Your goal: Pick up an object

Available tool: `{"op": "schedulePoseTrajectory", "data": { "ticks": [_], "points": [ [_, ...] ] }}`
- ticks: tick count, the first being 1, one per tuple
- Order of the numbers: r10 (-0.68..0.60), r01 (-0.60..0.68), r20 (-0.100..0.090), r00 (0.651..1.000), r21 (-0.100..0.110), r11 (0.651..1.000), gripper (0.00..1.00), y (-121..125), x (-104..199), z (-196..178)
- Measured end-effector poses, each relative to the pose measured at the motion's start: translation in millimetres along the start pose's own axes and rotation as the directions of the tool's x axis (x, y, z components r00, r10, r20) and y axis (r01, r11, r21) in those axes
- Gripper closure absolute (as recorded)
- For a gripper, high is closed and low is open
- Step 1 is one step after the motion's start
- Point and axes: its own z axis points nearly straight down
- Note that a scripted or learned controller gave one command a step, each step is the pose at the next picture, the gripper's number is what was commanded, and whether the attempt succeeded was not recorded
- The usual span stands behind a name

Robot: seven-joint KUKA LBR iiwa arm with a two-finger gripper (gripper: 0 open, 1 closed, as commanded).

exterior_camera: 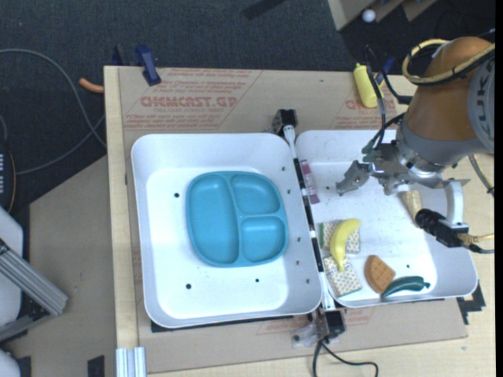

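The right bin (330, 151) holds several small items. A yellow banana (342, 238) lies near its left wall, partly over a pale checked square (343, 278). A brown toast-shaped piece (380, 272) and a teal curved object (405, 286) lie at the front. A beige piece (411, 203) sits under the wrist. My gripper (369, 177) hangs low over the bin's middle, behind the banana and apart from it. Nothing shows in its grasp.
The left bin (157, 171) bears a blue divided plate (234, 217). A thin dark and pink item (307, 181) lies along the wall between the bins. A yellow object (365, 86) rests on the bench behind the right bin. Black cabling (440, 228) trails from the wrist.
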Motion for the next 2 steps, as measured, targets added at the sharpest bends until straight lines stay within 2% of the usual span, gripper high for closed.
{"op": "schedulePoseTrajectory", "data": {
  "ticks": [1,2],
  "points": [
    [-0.001,0.001,0.0,1.0,-0.006,1.0,0.0,-31,-4,97],
    [0.001,-0.001,0.001,1.0,-0.015,1.0,0.0,-45,-3,96]
  ]
}}
